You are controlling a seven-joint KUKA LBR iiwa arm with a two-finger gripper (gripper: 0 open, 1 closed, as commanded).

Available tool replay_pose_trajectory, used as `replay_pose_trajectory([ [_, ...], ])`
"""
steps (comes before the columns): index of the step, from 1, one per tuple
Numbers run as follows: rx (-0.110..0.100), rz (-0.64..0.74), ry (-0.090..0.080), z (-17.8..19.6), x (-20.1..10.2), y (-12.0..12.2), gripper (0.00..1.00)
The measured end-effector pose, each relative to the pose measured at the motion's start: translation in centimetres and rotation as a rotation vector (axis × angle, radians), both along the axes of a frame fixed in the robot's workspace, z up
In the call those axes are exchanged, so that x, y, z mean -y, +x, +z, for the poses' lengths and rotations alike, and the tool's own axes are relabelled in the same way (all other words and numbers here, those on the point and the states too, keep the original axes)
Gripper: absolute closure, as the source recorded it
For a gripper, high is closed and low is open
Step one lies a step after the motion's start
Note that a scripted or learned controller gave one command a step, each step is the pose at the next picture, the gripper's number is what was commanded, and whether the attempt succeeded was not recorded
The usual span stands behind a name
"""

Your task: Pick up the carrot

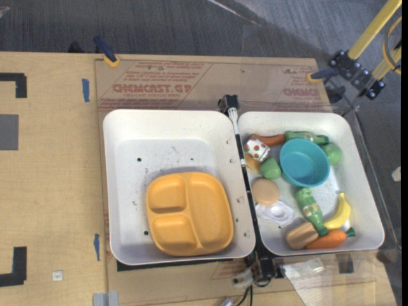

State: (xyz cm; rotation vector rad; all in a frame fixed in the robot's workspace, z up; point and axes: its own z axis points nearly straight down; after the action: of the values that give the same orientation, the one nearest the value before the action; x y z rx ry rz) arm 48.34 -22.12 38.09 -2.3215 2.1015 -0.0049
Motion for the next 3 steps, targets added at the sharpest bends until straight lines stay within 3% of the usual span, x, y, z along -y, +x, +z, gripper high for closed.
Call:
replay_pose_trajectory([
  [1, 0.003, -0.239, -0.004, 6.2, -1.4, -0.1, 0.0],
  [2, -0.009, -0.053, -0.001, 2.9, 0.2, -0.3, 0.0],
  [3, -0.007, -0.052, -0.002, 3.0, 0.1, -0.2, 0.0],
])
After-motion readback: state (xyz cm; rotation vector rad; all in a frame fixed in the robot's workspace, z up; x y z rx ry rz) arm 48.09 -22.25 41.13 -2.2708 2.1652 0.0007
